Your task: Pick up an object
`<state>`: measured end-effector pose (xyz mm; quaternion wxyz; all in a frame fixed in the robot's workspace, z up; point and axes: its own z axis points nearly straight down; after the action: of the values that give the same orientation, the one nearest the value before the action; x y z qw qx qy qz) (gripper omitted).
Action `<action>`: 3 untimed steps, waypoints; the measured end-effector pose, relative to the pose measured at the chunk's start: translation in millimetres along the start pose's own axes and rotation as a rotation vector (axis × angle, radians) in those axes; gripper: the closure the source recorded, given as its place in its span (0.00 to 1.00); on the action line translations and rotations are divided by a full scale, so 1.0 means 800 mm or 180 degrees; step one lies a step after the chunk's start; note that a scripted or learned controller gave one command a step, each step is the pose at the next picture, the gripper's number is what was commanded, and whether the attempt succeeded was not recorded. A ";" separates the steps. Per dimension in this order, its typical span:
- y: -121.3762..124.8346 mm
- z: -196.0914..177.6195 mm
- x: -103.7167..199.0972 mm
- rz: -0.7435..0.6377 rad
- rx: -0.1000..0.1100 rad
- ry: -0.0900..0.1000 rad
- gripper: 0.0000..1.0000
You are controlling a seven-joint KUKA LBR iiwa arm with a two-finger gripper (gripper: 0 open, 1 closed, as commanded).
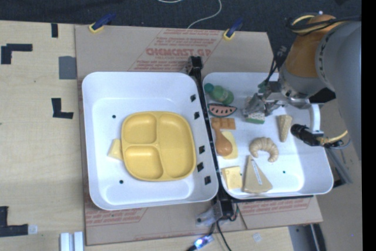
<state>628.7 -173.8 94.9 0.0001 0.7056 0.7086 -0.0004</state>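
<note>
The tool point(257, 107) sits low in the right bin point(311, 176), over a green-edged piece point(256, 119). Whether it is clenched or released cannot be told.

The arm point(343, 62) is showing a smooth, rounded grey housing, with an orange band point(304, 56) wrapping the section above the wrist. A thin black cable point(274, 70) is running down beside the orange band toward the gripper point(259, 106), which is presenting as a compact cluster of grey and silver metal parts. A black fitting point(305, 134) with a yellow-edged loop is projecting below the wrist.
</note>
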 end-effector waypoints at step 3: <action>-0.002 -0.164 0.006 0.0009 -0.0008 0.0003 1.00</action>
<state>627.0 -168.8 226.2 0.0007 0.7066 0.7077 0.0008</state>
